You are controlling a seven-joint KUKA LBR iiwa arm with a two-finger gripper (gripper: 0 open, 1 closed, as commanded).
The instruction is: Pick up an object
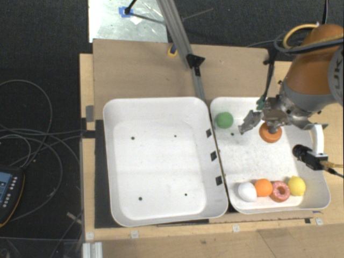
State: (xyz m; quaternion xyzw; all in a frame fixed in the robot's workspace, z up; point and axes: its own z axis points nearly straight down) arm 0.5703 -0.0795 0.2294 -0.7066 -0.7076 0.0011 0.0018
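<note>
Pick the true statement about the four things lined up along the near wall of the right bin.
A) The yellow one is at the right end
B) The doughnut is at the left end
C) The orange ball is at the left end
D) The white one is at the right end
A: the yellow one ends the row on the right, past the pink doughnut, the orange ball and the white one in the right bin.

Left bin (pixel 161 160): open floor, free passage.
Right bin (pixel 242 160): middle open; green ball (pixel 224 120) at far-left corner; white egg (pixel 246 192), orange ball (pixel 263 187), donut (pixel 280 191), lemon (pixel 296 186) line the near edge.

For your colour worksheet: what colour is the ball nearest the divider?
Green: the ball shows clearly in the camera view.
</note>
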